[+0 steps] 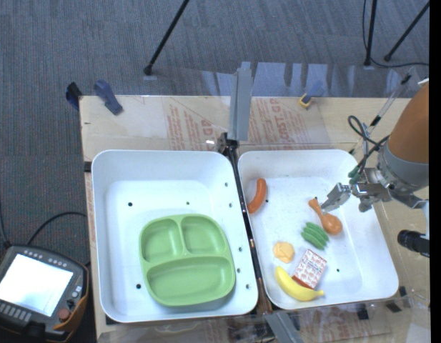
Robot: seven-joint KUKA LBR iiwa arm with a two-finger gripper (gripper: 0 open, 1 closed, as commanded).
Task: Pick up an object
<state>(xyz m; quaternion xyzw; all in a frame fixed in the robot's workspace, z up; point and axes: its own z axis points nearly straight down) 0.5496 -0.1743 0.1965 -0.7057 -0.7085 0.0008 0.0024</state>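
Camera view is showing my tool (343, 197) hanging over the right bin (370, 263), reaching in from the right with the orange band of my arm (413, 131) sitting above the grey wrist. My fingers are standing spread apart, released, and nothing is lying between them. One fingertip is pointing left and down toward the toy chicken drumstick (326, 217), which is lying just below and left of my tool, its thin end nearest me and its round orange end further down. I cannot tell whether the fingertip is touching it.

Just beyond the drumstick, lower still from my tool, the green pea pod (314, 235) is lying at a slant, close beside the drumstick's round end. Further down and left, a small orange-yellow food piece (283, 251) is resting on the bin floor, and beside it a red-and-white packet (310, 268) is lying half over a yellow banana (295, 286), the thing farthest below my tool. Well to the left of my tool, near the bin's left wall, an orange-red sausage (256, 194) is lying lengthwise.

Across the divider, far to the left of my tool, the left bin (120, 184) is holding a green divided plate (186, 261) with three compartments. Both bins are sitting side by side on the bench (156, 123).
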